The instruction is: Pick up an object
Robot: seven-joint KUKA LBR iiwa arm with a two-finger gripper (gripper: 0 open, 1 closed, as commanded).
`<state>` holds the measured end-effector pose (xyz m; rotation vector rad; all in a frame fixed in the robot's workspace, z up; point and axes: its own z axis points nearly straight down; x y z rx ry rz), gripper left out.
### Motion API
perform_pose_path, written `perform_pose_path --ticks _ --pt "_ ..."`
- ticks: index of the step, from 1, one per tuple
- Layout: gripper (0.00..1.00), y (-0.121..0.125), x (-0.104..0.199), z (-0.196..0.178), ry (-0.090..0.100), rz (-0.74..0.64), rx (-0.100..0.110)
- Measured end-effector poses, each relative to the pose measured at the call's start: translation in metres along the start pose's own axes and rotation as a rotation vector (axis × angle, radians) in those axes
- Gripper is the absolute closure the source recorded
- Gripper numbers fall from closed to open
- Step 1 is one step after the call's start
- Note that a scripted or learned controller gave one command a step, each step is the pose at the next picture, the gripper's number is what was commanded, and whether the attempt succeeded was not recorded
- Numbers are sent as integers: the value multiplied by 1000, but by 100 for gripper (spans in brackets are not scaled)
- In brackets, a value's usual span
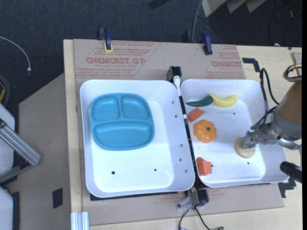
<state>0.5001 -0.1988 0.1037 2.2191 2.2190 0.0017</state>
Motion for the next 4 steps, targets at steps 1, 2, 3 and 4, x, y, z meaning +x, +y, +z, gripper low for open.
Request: perform_pose_path --ticks 1,2,3,4 --pt "100 10 1 -47 -2 -1 -3" --pt "100 1 0 -97 -2 -1 -3" --pt "100 1 8 -157 -2 -2 -6" --pt "100 2 8 -168 -1 -1 -1"
